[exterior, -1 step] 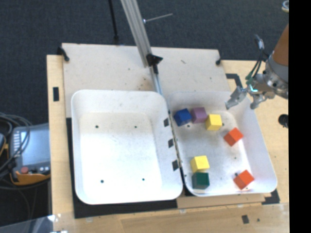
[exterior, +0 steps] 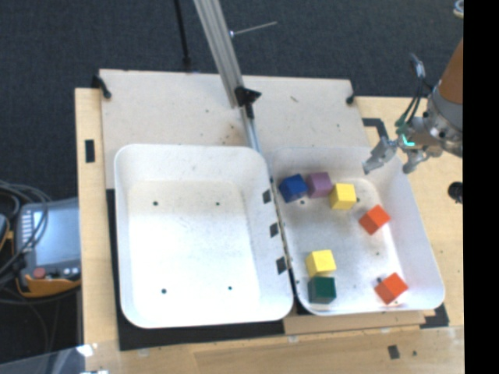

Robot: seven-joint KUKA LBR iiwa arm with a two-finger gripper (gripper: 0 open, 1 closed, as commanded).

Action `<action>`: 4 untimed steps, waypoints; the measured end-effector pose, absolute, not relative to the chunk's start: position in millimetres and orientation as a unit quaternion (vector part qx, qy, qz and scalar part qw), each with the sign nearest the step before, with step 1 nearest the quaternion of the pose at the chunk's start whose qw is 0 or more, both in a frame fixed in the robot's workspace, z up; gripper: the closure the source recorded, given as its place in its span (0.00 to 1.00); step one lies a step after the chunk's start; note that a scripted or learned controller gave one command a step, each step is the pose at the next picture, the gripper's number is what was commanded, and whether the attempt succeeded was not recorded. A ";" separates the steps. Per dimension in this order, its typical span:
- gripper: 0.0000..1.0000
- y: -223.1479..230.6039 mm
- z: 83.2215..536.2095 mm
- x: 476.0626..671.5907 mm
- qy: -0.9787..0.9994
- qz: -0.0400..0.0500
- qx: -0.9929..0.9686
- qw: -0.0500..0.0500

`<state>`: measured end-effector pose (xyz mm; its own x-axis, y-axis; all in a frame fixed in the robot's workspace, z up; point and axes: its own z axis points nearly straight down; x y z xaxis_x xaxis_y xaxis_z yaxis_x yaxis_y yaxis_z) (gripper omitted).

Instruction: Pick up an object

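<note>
The left bin (exterior: 195, 232) is seen to hold nothing that could be taken; every candidate lies in the right bin (exterior: 413, 232), which is used here as the landmark. Along that bin's far side three cubes are lined up: a blue cube (exterior: 292, 187) nearest the wall shared with the left bin, a purple cube (exterior: 320, 183) touching or just beside it, and a yellow cube (exterior: 342, 195) just beside the purple one. Toward the bin's middle an orange cube (exterior: 373, 219) is set apart from the row; near the bin's front, a second yellow cube (exterior: 320, 262) is placed just behind a green cube (exterior: 321, 289), the two touching or nearly so; another orange cube (exterior: 391, 287) is found in the bin's front right corner.

The gripper (exterior: 396, 157) is held above the bin's far right corner, over the rim; its two fingers are seen spread apart, with nothing between them. The coming move is judged to turn on one relation: from the gripper, the row's yellow cube and the middle orange cube lie nearest, both toward the bin's front and left. The orange cube stands free on all sides, so it is judged the easier target; the yellow one is crowded on its left by the purple cube.
</note>
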<state>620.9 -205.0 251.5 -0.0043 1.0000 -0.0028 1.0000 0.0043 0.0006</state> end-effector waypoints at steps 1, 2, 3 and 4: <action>0.00 -200.6 206.0 614.6 0.708 -0.002 0.707 0.000; 0.00 -192.0 153.4 616.7 0.709 -0.001 0.706 0.000; 0.00 -192.8 101.5 616.1 0.707 -0.001 0.707 0.000; 1.00 -194.0 116.3 618.4 0.707 0.001 0.707 0.003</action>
